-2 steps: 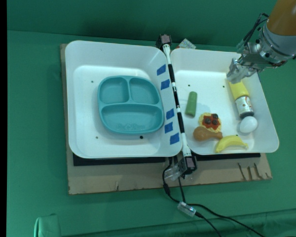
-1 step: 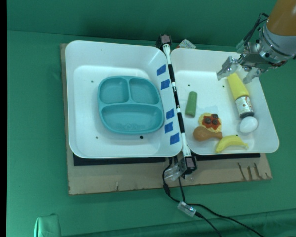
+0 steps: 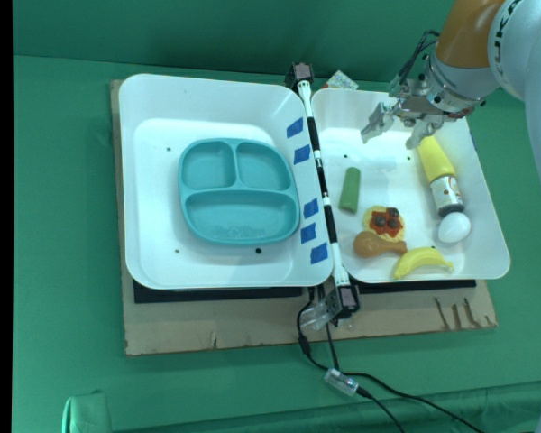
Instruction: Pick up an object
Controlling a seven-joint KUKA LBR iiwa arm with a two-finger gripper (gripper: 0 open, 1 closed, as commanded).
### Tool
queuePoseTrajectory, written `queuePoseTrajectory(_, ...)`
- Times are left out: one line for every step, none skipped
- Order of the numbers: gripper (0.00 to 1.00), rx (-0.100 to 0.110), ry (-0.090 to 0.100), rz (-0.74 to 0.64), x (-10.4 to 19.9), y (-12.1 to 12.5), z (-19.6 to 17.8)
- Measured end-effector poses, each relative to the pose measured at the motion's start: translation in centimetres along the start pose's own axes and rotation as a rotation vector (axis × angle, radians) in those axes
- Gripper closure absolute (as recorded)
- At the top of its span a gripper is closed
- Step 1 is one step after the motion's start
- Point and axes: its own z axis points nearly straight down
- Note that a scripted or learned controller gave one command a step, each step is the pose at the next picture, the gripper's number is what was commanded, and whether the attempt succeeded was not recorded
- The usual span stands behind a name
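The right bin [image 3: 370, 106] holds a green cylinder [image 3: 350, 189], a yellow bottle [image 3: 438, 172] lying on its side, a white egg [image 3: 453, 228], a small pizza toy [image 3: 385, 222], an orange drumstick [image 3: 375, 244] and a yellow banana [image 3: 422, 262]. My gripper [image 3: 398, 126] hangs over the back of this bin, just left of the bottle's yellow end. Its two fingers [image 3: 376, 121] are spread apart with nothing between them.
In the left bin [image 3: 153, 115] lies a teal divided plate [image 3: 239, 192]. A black-and-white bar with blue tape tabs [image 3: 317, 179] runs between the bins. Cables [image 3: 361, 391] trail off the cardboard base at the front.
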Motion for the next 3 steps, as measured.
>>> queuePoseTrajectory(0.0, 0.006, -0.001, -0.002, -0.1, 4.8, 4.2)
queuePoseTrajectory(0.0, 0.033, -0.019, 0.002, 0.8, 5.6, 4.4)
queuePoseTrajectory(0.0, 0.034, -0.018, 0.004, 1.0, 5.6, 4.4)
